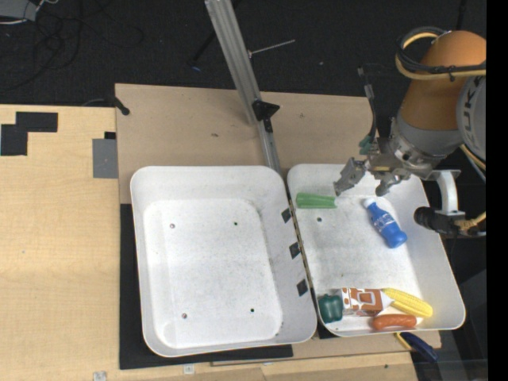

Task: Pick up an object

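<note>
One blue bottle [385, 223] lies just below spread, empty-fingered pincer [367, 182]; apart.

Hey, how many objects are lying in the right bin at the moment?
6: green stick at the far left; blue bottle mid-right; green cup, orange-white carton, corn cob and sausage along the near edge. More may hide beneath.

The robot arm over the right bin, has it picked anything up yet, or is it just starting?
Nothing looks picked up yet. The gripper hangs open above the right bin with nothing between its fingers, between the green piece and the blue bottle. Both lie on the bin floor. Left to do: come down on one object, close, and lift it.
</note>
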Controlling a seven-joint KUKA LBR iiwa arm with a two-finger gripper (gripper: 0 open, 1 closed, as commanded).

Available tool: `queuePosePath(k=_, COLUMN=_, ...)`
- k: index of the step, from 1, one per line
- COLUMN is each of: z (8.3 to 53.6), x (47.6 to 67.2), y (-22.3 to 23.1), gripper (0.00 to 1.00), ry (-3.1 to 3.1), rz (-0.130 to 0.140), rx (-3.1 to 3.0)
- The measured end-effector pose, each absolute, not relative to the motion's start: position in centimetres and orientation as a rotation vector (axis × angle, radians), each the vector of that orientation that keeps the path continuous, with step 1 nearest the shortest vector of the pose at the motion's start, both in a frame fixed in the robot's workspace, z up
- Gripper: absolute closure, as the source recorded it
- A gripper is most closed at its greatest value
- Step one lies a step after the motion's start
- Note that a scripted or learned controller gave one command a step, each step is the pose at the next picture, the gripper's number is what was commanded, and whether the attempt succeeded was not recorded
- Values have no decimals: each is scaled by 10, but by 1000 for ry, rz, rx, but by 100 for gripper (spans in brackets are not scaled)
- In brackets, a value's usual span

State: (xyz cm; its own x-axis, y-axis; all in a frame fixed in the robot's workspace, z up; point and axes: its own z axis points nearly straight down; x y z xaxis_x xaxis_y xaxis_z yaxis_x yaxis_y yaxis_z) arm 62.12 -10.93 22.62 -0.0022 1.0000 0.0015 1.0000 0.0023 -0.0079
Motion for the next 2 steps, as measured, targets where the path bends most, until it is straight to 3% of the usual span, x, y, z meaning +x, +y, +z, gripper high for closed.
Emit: queuePosePath(k=2, z=111, x=609, y=-105, gripper=0, ry=-2213, rz=8, rx=-2218)
